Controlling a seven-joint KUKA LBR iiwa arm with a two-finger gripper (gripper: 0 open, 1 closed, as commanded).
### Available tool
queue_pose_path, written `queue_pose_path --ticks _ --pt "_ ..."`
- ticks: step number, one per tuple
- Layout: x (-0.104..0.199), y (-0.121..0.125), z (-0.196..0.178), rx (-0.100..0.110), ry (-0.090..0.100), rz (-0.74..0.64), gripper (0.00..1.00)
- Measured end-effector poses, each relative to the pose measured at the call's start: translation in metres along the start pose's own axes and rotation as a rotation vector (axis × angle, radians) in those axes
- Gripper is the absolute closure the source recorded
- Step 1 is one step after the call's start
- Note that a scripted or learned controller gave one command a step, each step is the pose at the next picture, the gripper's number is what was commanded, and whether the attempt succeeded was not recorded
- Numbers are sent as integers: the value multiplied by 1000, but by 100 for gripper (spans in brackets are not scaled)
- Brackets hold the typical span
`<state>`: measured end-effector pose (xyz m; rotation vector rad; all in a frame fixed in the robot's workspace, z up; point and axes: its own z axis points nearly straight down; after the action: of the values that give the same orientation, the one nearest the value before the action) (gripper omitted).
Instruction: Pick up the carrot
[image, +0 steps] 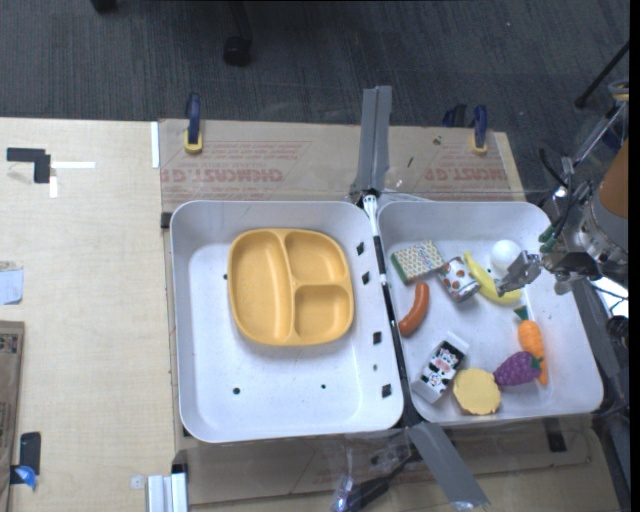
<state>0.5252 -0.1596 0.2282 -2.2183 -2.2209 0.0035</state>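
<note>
- Pincer (528, 270) hangs over the right bin (570, 395), close to its far right side, at the end of the grey arm (600, 215) that comes in from the right.
- Its fingers are dark and small, and I cannot tell if they are wide or narrow. Nothing shows between them.
- The carrot (532, 340) lies in the right bin, just below the pincer and apart from it. Its green top points up toward the pincer.
- A bunch of purple grapes (516, 368) sits right next to the carrot, touching it on the left.
- A banana (487, 283) and a white ball (505, 251) lie just left of the pincer.
- A round yellow cookie (477, 392) and a small black and white box (440, 368) lie near the front of the right bin.
- A red sausage (414, 308), a small can (459, 279) and a checkered sponge (417, 260) lie on the left part of the right bin.
- The left bin (200, 400) holds a yellow plate (291, 286) with three parts.
- Both bins sit side by side on the bench (80, 300).
</note>
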Motion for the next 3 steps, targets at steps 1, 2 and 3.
queue_pose_path --ticks 1,2,3 --pt "-29 47 32 -2 -1 41 0" --pt "-41 3 137 -2 0 -211 0" --pt "-41 3 128 -3 -1 -207 100"
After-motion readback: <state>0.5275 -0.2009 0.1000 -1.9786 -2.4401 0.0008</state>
